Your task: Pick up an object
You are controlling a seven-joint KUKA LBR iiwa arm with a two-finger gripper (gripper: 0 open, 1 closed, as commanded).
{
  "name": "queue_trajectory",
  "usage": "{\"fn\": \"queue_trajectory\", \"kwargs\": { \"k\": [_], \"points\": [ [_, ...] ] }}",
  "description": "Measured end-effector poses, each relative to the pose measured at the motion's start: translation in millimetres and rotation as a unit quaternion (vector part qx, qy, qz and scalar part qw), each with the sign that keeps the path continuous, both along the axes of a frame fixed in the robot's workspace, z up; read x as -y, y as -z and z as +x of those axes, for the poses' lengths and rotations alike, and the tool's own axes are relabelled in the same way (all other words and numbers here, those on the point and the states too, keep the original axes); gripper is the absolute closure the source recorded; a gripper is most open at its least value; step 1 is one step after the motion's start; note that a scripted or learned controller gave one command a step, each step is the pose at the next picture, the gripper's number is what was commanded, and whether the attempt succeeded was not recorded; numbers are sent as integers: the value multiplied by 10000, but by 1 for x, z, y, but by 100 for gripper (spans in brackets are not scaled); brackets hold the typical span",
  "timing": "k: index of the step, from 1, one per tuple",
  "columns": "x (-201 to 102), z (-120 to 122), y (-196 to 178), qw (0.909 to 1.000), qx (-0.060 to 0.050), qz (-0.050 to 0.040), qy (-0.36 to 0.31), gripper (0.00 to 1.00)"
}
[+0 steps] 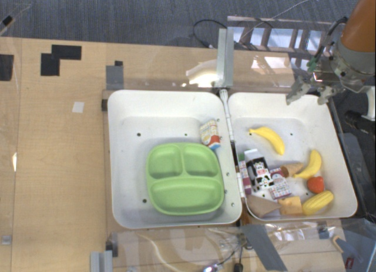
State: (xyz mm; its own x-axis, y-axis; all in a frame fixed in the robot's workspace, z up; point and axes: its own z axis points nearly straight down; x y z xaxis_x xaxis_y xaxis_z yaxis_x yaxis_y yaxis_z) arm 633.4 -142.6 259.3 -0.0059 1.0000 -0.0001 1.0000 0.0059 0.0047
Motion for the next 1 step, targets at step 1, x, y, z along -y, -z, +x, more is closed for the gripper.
{"fn": "queue_trajectory", "kwargs": {
  "k": [1],
  "points": [
    [0, 0, 0, 10000, 0, 0, 0, 0]
  ]
}}
